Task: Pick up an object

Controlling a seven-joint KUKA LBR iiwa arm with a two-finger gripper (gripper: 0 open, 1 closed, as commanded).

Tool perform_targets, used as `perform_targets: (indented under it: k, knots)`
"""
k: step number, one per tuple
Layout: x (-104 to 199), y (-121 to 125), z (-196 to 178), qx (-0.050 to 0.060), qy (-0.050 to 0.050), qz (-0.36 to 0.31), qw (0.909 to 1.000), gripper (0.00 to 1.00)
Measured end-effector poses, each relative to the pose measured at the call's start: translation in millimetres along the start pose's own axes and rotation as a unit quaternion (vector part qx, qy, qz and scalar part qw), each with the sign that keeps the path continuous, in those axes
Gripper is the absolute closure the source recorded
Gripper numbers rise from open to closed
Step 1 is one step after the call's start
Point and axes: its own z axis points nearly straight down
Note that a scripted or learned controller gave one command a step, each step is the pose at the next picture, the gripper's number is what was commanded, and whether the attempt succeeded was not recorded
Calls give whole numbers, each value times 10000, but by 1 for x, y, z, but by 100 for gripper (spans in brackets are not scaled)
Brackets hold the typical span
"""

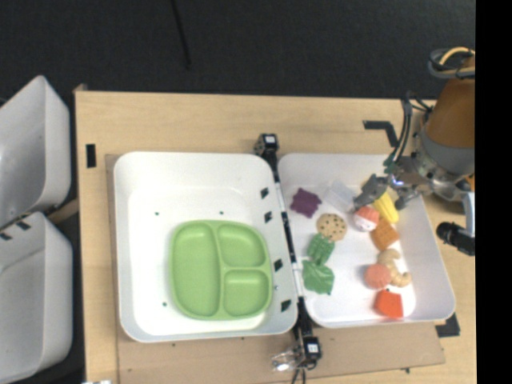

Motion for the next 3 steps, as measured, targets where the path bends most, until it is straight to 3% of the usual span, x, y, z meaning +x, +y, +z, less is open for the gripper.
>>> perform_targets:
  k: [1, 3]
  knots:
    - [0, 2, -7, -54, -12, -20, 10000, 0]
    - [-2, -5, 88, -71, -27, -12, 10000, 0]
